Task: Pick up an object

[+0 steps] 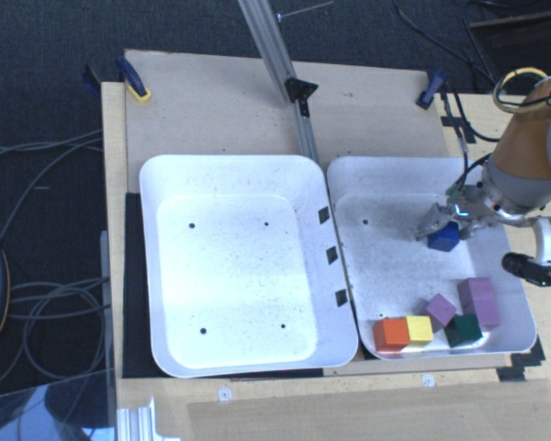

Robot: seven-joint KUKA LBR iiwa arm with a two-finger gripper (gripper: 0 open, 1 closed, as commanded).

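A: Counting for you: two white bins sitting on the table (pixel 257 108), and six blocks, all in the right bin (pixel 386 255). An orange block (pixel 392 333), a yellow (pixel 420 329), a green (pixel 462 329) and two purple (pixel 440 307) (pixel 482 299) are crowding its near corner.

B: And the sixth?

A: The blue block (pixel 444 239) is sitting mid-bin, right at the fingers (pixel 448 220), which are reaching down from the right. Whether they're pinching it, I cannot tell.

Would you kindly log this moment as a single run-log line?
arm: over right white bin | gripper: at small blue block, grasp unclear | orange, yellow, green, purple blocks: bin's near corner
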